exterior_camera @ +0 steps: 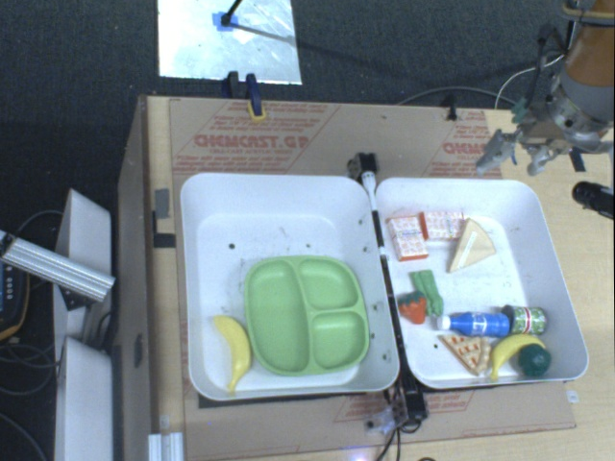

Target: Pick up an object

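Two bananas: one in left bin (207,209) beside green plate (306,313), one near right bin's (548,229) near edge. Gripper (519,157) spread open, holding nothing, hovering beyond right bin's far-right corner.

Left bin (207,257): holds a tray (306,313) in the near middle, with a banana (233,351) just left of it.
Right bin (538,248): sits right beside the left bin.
Far part of right bin: two small boxes (407,236) side by side, a sandwich (471,246) to their right.
Near part of right bin: a bottle (476,324), a can (526,319) at its right, a pizza slice (468,351) in front.
Gripper (517,157): over the far right corner of the right bin.
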`<state>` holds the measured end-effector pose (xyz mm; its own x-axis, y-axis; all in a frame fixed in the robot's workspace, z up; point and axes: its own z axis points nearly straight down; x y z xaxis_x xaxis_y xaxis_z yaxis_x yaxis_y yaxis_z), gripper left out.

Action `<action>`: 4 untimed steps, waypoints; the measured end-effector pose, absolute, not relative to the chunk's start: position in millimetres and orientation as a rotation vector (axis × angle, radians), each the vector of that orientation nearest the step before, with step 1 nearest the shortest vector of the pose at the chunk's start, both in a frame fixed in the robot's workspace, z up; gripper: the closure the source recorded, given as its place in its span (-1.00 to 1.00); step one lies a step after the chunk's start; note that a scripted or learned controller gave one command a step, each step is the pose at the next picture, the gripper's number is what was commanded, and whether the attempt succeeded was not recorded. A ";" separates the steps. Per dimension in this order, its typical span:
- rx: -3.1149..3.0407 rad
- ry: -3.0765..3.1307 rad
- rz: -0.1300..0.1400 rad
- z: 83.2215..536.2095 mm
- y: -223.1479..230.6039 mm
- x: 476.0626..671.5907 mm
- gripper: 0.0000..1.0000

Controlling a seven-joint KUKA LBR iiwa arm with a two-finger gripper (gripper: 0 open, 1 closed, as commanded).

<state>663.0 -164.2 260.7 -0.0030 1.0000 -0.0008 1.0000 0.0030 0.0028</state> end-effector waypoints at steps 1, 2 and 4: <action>2.218 2.222 0.000 208.9 -207.2 659.0 -1.00; 2.221 2.223 -0.001 156.0 -174.3 519.8 -1.00; 2.220 2.222 0.002 121.8 -102.9 486.8 -1.00</action>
